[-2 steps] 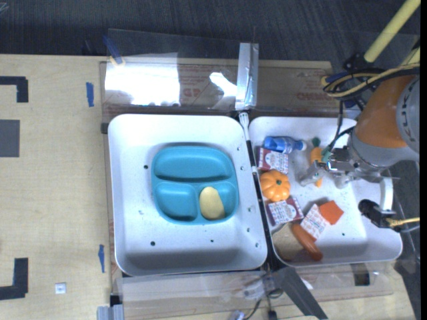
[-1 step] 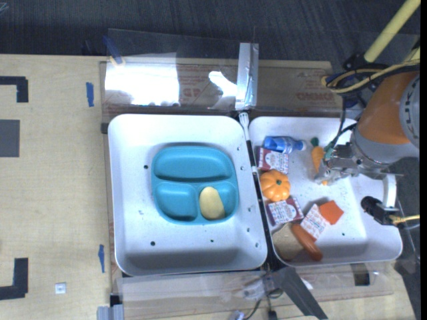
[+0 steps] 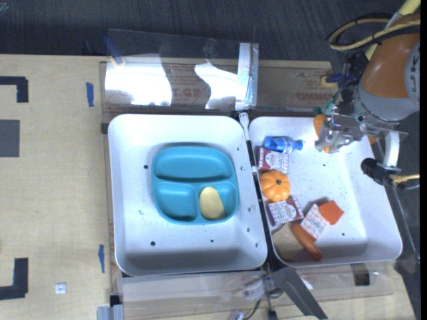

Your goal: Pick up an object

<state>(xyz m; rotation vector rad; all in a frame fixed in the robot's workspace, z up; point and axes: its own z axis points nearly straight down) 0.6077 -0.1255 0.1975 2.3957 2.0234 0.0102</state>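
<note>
Gripper [image 3: 331,141] over right bin's [image 3: 373,235] far corner, finger state unclear, pumpkin [image 3: 275,185] well apart

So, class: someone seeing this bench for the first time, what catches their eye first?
Probably the bright blue divided tray in the left bin, with a yellow potato-like piece in its lower right compartment. Next, the small orange pumpkin by the right bin's left wall, and the arm's orange band at upper right.
</note>
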